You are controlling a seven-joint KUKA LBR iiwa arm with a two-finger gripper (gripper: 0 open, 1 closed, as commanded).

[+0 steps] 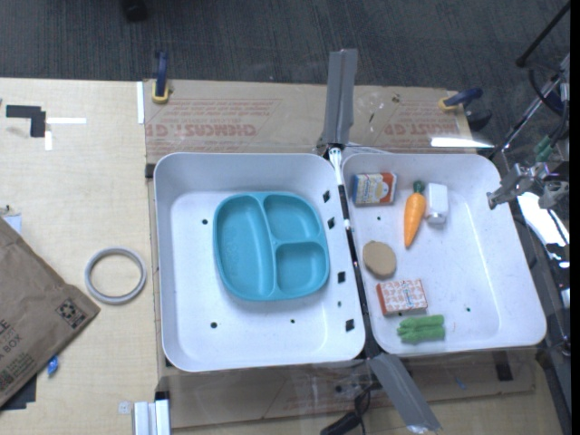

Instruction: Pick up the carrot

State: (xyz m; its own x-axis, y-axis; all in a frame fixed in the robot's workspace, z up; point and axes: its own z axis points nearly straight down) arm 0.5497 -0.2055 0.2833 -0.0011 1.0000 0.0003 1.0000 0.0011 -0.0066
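The carrot (413,217) sits upper middle of the right bin (507,279), tip pointing down, a white block (438,201) just to its right. Cookie (380,259) is below-left of it. Gripper (507,191) is at the bin's right edge, can't tell its state. Teal tray (270,244) is in the left bin (181,270).

The carrot (413,217) lies in the right bin (507,270), between a small carton (373,188) and a white block (437,202).

Red print on cardboard sheet (217,120) behind bins, upside down, roughly "CHEMCAST GP", uncertain. "BOX" on brown carton (32,311), lower left of frame.
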